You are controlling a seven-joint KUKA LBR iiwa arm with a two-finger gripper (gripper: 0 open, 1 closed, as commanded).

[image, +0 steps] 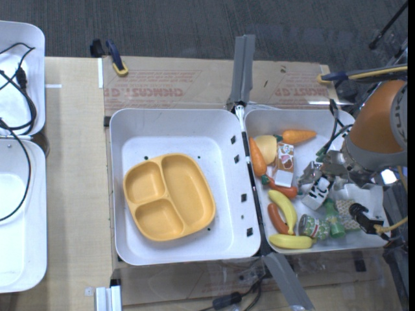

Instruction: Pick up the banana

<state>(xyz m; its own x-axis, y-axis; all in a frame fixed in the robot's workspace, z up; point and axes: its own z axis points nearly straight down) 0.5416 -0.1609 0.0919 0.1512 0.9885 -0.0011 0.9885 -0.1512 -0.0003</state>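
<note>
We start with the table [71, 173], which carries two shallow white bins side by side. The left bin [123, 135] holds a yellow divided plate [170, 196] with three compartments and nothing else that we can make out. The right bin [369, 241] is crowded with toy food and small packets.

The arm [382, 118], grey with its orange band, reaches in from the right and hangs over the right half of that bin. Its gripper [319, 181] sits among the clutter near the middle of the bin, just beside a small white object with dark marks [316, 193]. We cannot tell whether the gripper is apart or together; the wrist and the surrounding items hide it.

Two banana-like pieces lie in the right bin: one banana [284, 207] runs slantwise in the left half, next to a red sausage-like toy [277, 219], and a second yellow curved piece [290, 241] rests along the near wall. An orange carrot [299, 135] lies at the far side.

As we judge it, the task is not yet done: both yellow pieces lie flat in the bin, apart from the gripper, to its left and nearer. Everything remains: reaching, closing and lifting.
</note>
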